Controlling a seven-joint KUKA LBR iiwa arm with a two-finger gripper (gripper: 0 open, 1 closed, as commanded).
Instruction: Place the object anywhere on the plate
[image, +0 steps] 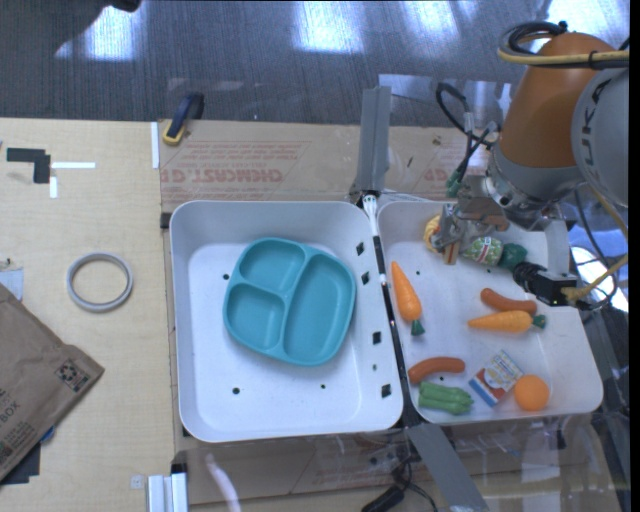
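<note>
Fingers (458, 232) hang low at the back of the right bin (590, 385), down among a small clutter of toys — whether they are spread or pressed together I cannot tell from here, the dark metal blurs into what lies under it. Right beside them sits something yellow (432, 233) against the bin's back corner, and a green-and-white bottle-shaped toy (487, 250) lies just to their right. Above, the arm's orange band (545, 95) bulks over the bin's far edge.

Further forward in that bin lie a carrot (404, 293) near the dividing wall, a second carrot (503, 322) with a reddish sausage (507, 300) just behind it, another sausage (436, 368) touching a green vegetable (444, 399), a small carton (496, 378) and an orange ball (531, 393).

Left of the divider, the other bin (200, 400) holds the teal plate (290, 300) — three compartments, tilted a little, nothing resting on it.

Out on the table (90, 200) lie a roll of tape (100, 281) and a brown paper bag (35, 370).
</note>
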